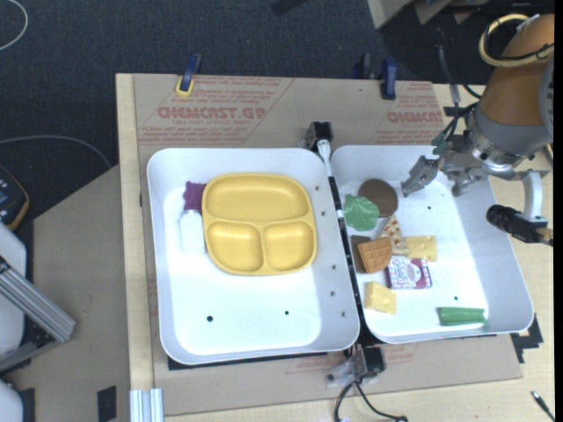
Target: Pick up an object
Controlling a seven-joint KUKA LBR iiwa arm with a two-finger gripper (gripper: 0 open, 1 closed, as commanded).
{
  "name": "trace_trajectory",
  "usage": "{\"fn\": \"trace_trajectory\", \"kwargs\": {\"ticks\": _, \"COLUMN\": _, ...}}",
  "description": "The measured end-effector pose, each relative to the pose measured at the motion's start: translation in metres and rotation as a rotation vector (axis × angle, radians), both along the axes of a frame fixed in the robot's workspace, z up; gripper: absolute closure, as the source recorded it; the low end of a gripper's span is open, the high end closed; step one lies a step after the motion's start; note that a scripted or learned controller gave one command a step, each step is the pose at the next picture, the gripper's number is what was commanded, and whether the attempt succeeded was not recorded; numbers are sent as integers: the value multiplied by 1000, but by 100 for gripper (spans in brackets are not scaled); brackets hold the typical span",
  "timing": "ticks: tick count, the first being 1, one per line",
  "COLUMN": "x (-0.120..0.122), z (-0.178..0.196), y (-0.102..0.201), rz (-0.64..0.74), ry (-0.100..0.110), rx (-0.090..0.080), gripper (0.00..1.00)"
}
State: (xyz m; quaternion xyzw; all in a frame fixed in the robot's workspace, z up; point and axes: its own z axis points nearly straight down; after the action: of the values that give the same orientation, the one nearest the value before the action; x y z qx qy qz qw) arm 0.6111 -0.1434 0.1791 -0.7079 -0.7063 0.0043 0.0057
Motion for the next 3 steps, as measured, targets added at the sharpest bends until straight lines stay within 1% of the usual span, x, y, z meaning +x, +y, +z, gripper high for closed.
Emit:
{"fn": "trace_trajectory", "kwargs": {"ticks": 1, "x": 3, "z": 8, "y": 0, "rz": 2, "ry": -15, "rx": -2, "gripper": 0}}
{"fn": "trace_trajectory", "kwargs": {"ticks": 2, "x": 3, "z": -36, "y": 7, "rz": 3, "ry": -9, "rx": -1, "gripper": 0}}
{"fn": "trace_trajectory", "kwargs": {"ticks": 3, "x": 2, "z": -89, "y": 8, "rz": 2, "ry": -8, "rx": 0, "gripper": 0}}
